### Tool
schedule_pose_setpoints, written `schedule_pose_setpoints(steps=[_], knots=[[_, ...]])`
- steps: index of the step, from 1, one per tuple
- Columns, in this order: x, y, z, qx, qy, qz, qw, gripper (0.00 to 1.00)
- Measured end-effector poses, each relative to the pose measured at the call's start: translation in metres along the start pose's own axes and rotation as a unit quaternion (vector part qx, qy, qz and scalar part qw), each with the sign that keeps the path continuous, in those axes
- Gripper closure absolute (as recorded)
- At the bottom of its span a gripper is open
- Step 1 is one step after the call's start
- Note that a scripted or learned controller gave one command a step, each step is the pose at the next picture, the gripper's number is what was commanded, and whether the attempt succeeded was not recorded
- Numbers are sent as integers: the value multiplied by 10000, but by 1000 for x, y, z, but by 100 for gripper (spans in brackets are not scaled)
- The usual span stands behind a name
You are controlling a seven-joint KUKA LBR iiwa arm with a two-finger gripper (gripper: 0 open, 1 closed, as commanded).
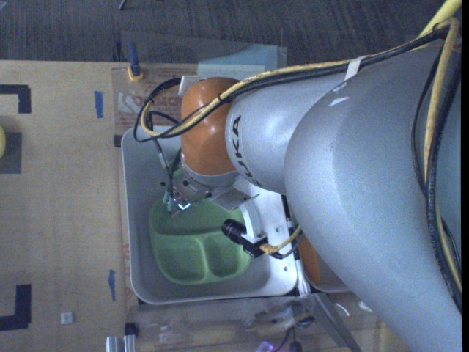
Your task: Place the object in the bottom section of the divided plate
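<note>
Green divided plate [192, 251] lies at the near end of a shallow white bin [136, 218], its two small sections nearest the camera and its one large section beyond them, partly under the arm. Which section counts as the bottom one cannot be settled from this angle, though the pair of small sections at the lower edge of the view is the likelier reading. Just past the plate's far rim, the gripper [176, 203] hangs low over the large section, at the end of a grey arm [352, 167] with an orange band [205, 127] that reaches in from the right and covers most of the bin. Whether the gripper is open or closed cannot be told, and the object to be placed cannot be picked out; it may be hidden in the gripper or under the wrist. A black fitting [242, 237] with a yellow cable [282, 249] juts out over the plate's right side. To do this step well, the arm would need to carry its load clear of the ridges between sections, centre it over the chosen one, and release low so nothing bounces out. Farther off, the bare wooden bench [58, 196] with blue tape marks [98, 103] stretches to the left.
</note>
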State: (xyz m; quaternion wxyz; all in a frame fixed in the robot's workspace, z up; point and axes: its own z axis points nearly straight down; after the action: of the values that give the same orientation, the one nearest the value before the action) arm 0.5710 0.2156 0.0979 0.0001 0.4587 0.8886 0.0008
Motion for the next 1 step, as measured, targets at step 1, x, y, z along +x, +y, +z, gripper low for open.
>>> schedule_pose_setpoints(steps=[1], knots=[[-27, -77, -17, -3, -9, 680, 9977, 100]])
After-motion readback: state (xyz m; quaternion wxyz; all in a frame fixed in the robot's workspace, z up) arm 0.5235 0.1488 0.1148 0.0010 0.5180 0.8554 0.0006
